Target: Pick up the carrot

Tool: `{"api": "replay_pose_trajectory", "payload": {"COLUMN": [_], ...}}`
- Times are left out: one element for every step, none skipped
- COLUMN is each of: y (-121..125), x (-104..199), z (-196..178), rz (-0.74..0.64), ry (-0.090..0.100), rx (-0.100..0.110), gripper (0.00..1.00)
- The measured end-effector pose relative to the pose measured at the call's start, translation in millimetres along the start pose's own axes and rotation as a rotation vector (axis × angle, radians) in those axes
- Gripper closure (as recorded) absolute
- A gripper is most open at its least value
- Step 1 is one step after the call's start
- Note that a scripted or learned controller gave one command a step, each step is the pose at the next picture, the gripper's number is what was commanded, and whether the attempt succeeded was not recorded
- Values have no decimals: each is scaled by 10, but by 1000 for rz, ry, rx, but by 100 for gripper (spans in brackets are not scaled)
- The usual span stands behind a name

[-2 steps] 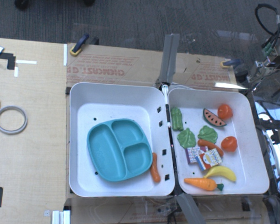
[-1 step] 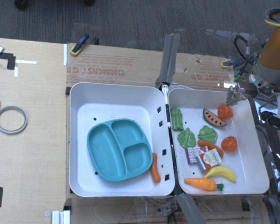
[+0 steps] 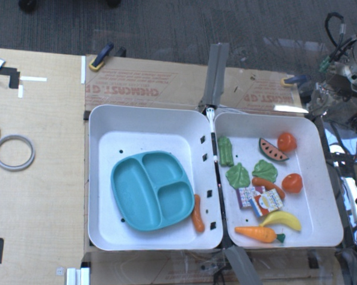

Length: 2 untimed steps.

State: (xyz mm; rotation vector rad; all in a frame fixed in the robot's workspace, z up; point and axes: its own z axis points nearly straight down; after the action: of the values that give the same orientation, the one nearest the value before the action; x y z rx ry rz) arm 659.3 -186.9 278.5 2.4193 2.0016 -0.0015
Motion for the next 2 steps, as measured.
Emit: {"api": "replay_pose_trajectory", "payload": {"y": [23,6], "x": [-114,-36], "z": [-932,-124], "rz": [-11,-199], "ry": [0,1], "rx": [2,2], "gripper": [100,100]}}
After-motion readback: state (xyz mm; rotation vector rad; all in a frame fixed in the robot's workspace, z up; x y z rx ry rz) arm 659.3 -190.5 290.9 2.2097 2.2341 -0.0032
